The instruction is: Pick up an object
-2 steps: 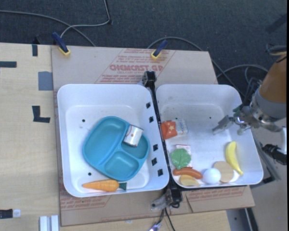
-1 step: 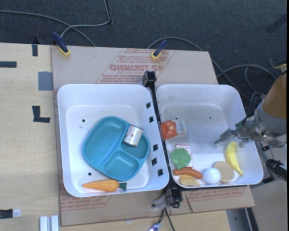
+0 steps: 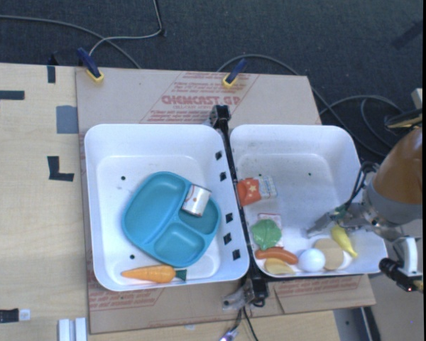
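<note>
— Yellow banana (image 3: 343, 240) looks like the likeliest target: it lies in the right bin (image 3: 298, 135), near the lower right corner, just beside the pincer (image 3: 325, 223). How would you go about it?

— I'd come down squarely over the banana's middle, with the two fingers set across its narrow width, not along it. It is crowded there: a pale round bread roll (image 3: 329, 253) touches it, and a white egg (image 3: 312, 260) sits just beside that. A sloppy descent would likely shove the pile against the bin wall.

— And the pincer now?

— Its dark tip sits low over the bin floor, just left of the banana. I judge nothing is between the fingers, but whether they are spread or pressed together I cannot tell; the slant and blur hide it.

— Other options?

— The green lettuce piece (image 3: 267, 231) stands freer. The metal can (image 3: 196, 199) on the blue plate (image 3: 155, 219) in the left bin (image 3: 128, 142) is well apart
</note>
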Available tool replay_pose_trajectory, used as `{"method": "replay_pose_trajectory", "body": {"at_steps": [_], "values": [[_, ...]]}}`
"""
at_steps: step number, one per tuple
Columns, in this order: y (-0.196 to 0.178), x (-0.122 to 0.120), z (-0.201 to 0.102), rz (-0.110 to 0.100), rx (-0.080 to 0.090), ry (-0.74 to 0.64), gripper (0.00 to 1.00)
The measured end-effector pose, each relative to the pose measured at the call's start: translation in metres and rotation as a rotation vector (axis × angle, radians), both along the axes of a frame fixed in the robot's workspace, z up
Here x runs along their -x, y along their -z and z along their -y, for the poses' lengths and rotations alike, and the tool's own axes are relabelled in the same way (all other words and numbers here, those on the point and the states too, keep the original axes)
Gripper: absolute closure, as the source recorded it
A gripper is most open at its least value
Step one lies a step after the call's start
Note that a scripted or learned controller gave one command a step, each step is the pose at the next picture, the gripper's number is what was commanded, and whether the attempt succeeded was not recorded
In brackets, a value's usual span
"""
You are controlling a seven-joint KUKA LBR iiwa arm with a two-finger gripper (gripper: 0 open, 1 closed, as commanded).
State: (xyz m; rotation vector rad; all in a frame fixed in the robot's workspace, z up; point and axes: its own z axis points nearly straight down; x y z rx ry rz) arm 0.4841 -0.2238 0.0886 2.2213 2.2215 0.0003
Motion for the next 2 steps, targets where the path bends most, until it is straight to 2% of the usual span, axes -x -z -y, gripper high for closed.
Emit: {"method": "replay_pose_trajectory", "body": {"at_steps": [1, 2], "values": [[-0.010, -0.001, 0.001, 0.003, 0.003, 0.001, 1.00], [-0.063, -0.088, -0.040, 0.000, 0.000, -0.002, 1.00]]}}
